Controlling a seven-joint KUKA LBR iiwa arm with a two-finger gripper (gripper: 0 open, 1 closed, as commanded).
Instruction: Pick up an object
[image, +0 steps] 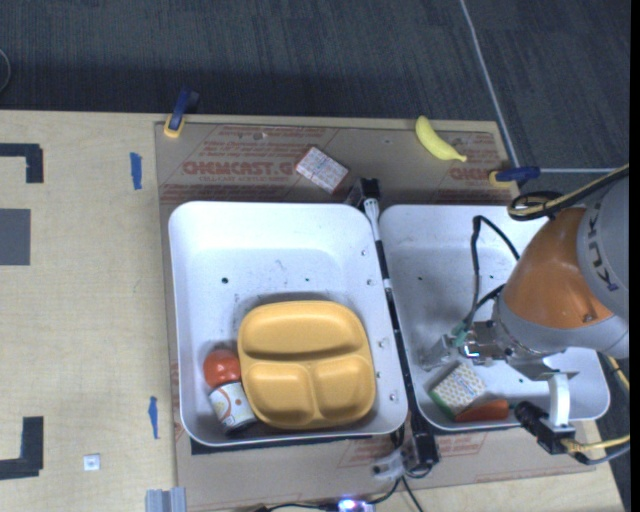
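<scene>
My gripper (447, 348) hangs low over the right bin (430, 250), near its front left part, below the orange wrist band. Just in front of it lies a small speckled block with a green edge (458, 388), and beside that a red-orange object (486, 409) against the front wall. Neither one is visibly in the gripper's grasp. In the left bin (200, 260) a large yellow compartment tray (305, 362) rests toward the front. A red and white item (226, 385) sits by the tray's left side.
Outside the bins, a yellow banana (439, 140) and a small patterned box (321, 168) lie on the cardboard at the back. Blue clamps (181, 108) hold the cardboard's corners. A black rod (371, 192) sits at the back between the bins.
</scene>
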